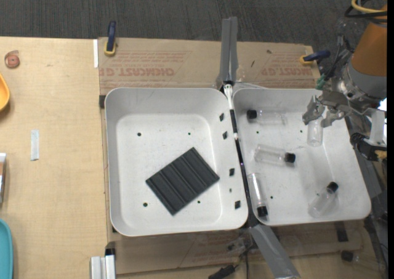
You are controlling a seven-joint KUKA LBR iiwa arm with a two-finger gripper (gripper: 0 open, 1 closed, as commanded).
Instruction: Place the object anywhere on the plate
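Note:
A dark grey ribbed plate point(183, 180) lies flat and turned at an angle in the left bin point(123, 148). My gripper point(319, 114) hangs over the upper right part of the right bin point(351, 210). A clear vial point(314, 133) stands upright between its fingers, its lower end pointing down at the bin floor. The gripper is far to the right of the plate, across the divider between the bins.
Several more clear vials with black caps lie in the right bin: one near the top point(265, 115), one in the middle point(274, 156), one along the left wall point(257, 194). Another point(324, 199) lies at the lower right. A metal bar point(229, 56) runs above the divider.

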